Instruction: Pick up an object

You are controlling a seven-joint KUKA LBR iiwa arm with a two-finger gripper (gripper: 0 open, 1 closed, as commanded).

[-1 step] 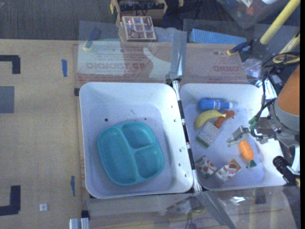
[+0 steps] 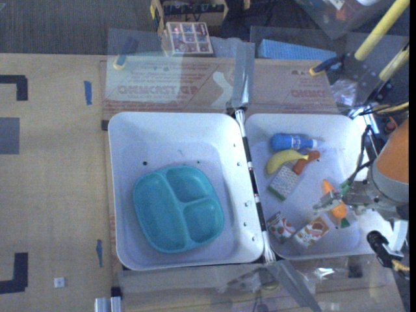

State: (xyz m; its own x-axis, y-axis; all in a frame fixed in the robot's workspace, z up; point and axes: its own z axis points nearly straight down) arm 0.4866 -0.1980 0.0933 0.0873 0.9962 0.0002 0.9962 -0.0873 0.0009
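The right bin (image 2: 338,123) holds several small objects. A blue bottle (image 2: 292,142) lies at the back, with a yellow banana (image 2: 285,160) and a red-orange piece (image 2: 303,165) just in front of it. A grey-green block (image 2: 284,182) sits mid-bin. Two small printed cartons (image 2: 281,227) (image 2: 312,231) lie near the front wall. My gripper (image 2: 338,201) hangs low at the bin's right side, directly over an orange carrot-like toy (image 2: 338,211) with a green end. The gripper body hides part of the toy, and whether it touches the toy is unclear.
The left bin (image 2: 123,129) holds a teal divided plate (image 2: 179,207). My arm's orange band (image 2: 398,155) stands over the right bin's right wall. Cardboard sheets (image 2: 169,83), a small box (image 2: 188,38) and yellow-handled clamps (image 2: 380,21) lie behind the bins.
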